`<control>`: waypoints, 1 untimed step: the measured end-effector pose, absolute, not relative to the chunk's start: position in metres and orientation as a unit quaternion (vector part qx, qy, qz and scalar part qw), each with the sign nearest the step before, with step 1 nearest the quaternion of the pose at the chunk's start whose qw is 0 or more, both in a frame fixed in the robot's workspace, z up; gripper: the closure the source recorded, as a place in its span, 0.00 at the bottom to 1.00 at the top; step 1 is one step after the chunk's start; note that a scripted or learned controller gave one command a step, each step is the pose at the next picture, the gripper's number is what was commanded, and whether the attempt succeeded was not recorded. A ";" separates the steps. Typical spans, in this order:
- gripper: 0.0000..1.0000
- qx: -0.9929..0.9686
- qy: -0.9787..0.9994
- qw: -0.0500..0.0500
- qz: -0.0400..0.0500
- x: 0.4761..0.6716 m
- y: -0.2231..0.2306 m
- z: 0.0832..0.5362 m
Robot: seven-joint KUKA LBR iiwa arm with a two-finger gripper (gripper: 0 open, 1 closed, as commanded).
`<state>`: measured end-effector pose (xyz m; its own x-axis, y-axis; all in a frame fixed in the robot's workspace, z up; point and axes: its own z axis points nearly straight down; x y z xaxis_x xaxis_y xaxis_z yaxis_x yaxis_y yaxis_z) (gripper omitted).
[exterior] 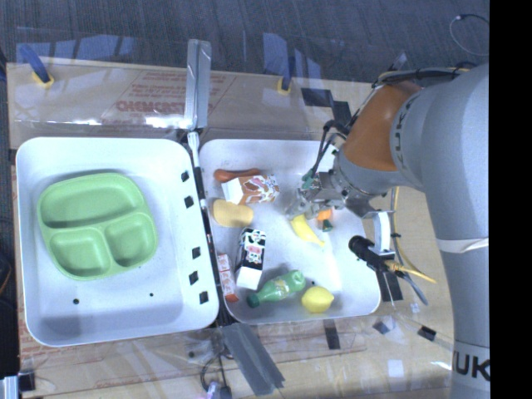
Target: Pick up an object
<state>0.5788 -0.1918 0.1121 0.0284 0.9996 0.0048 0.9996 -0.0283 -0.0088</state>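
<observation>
The hand (320, 196) hangs just above the banana (306, 229), reaching step; its grip can't be told. Next: drop straight onto the banana.

- Two bins sit side by side on the worktop (100, 98): the left bin (33, 248) and the right bin (357, 298).
- A tray (96, 223) lies in the left bin, toward its left half.
- In the right bin, a sausage (235, 174) lies at the back left, with a carton (252, 189) just in front of it.
- A potato (232, 214) lies in front of the carton, by the left wall.
- A milk box (251, 256) lies in front of the potato.
- A bottle (277, 289) lies near the front wall, with a lemon (317, 299) just to its right.
- A banana (307, 229) lies mid-bin, right of the milk box.
- The claw (320, 199) is just behind the banana, the arm (416, 140) reaching in from the right.
</observation>
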 end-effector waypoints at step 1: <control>1.00 -0.725 -0.688 0.001 0.000 0.652 -0.101 0.227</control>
